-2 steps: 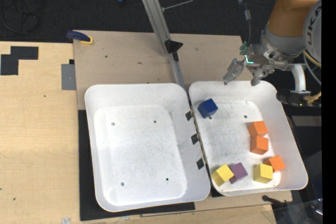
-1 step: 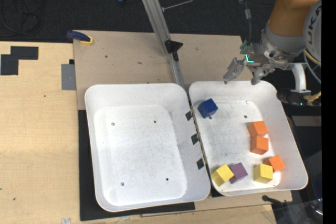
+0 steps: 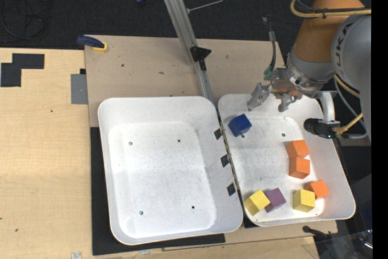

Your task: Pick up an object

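My gripper (image 3: pixel 271 99) hangs over the far edge of the right bin (image 3: pixel 267 148), its two fingers spread apart and open with nothing between them. A blue cube (image 3: pixel 240 125) lies in that bin's far left corner, a little below and left of the fingertips. Two orange blocks (image 3: pixel 298 159) sit stacked toward the bin's right side. Along the near edge lie a yellow cube (image 3: pixel 257 201), a purple cube (image 3: pixel 275 198), another yellow cube (image 3: pixel 304 199) and a small orange cube (image 3: pixel 319 188).
The left bin (image 3: pixel 160 167) lies beside the right one, with black clips (image 3: pixel 225 161) along the shared edge. A slanted aluminium rail (image 3: pixel 180 18) rises behind the bins. The arm's grey and orange body (image 3: pixel 327 27) stands at the far right.
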You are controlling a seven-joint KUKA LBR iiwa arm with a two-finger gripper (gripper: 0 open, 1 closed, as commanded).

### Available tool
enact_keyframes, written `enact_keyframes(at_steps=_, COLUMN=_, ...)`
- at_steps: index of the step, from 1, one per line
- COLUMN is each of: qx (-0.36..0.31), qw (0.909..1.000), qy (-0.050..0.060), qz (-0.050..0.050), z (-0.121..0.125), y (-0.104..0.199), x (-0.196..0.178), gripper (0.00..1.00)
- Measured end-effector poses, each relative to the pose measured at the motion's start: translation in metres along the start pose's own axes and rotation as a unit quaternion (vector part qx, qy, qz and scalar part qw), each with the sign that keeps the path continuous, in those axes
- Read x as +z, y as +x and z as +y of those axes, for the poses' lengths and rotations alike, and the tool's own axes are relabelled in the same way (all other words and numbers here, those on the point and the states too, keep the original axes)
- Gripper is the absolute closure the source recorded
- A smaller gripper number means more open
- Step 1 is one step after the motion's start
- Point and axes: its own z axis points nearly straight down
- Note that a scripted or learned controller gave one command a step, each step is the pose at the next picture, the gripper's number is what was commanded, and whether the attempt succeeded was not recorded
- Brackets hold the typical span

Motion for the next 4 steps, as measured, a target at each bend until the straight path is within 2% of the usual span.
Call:
enact_keyframes(at_steps=1, qx=0.001, qw=1.0000, qy=-0.003, qz=0.000, z=0.000, y=0.000, x=0.063, gripper=0.00)
enact_keyframes(at_steps=2, qx=0.001, qw=0.9999, qy=-0.015, qz=-0.002, z=0.007, y=-0.001, x=0.072, gripper=0.00)
enact_keyframes(at_steps=3, qx=0.002, qw=0.9999, qy=-0.017, qz=-0.001, z=0.008, y=-0.001, x=0.062, gripper=1.00)
enact_keyframes(at_steps=4, qx=0.004, qw=1.0000, qy=-0.004, qz=0.000, z=0.001, y=-0.005, x=0.020, gripper=1.00)
